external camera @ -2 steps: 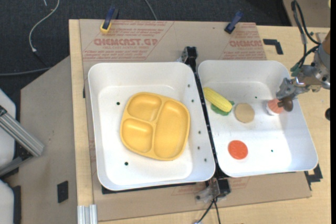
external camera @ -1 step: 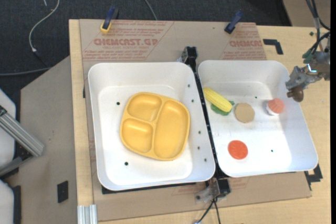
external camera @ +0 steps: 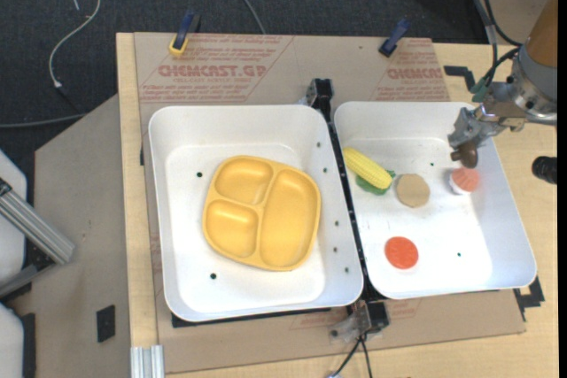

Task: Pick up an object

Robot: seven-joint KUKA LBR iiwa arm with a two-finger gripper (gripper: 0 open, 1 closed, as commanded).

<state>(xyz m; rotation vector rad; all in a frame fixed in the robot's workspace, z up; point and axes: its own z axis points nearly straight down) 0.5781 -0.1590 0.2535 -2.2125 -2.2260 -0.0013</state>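
In the right bin (external camera: 496, 261) lie a yellow corn cob (external camera: 368, 168) with a green end, a tan round piece (external camera: 412, 190), a red-orange disc (external camera: 401, 252) and a small pink and white piece (external camera: 465, 181). My gripper (external camera: 466, 150) hangs over the bin's upper right part, just above the pink and white piece. Nothing shows between its tips. The arm comes in from the right edge.
The left bin (external camera: 177, 279) holds a yellow divided plate (external camera: 262, 212). A black clamp (external camera: 320, 91) sits at the top between the bins. Blue clips (external camera: 184, 31) (external camera: 395, 36) pin the cardboard base. Cables run across the dark floor at the top left.
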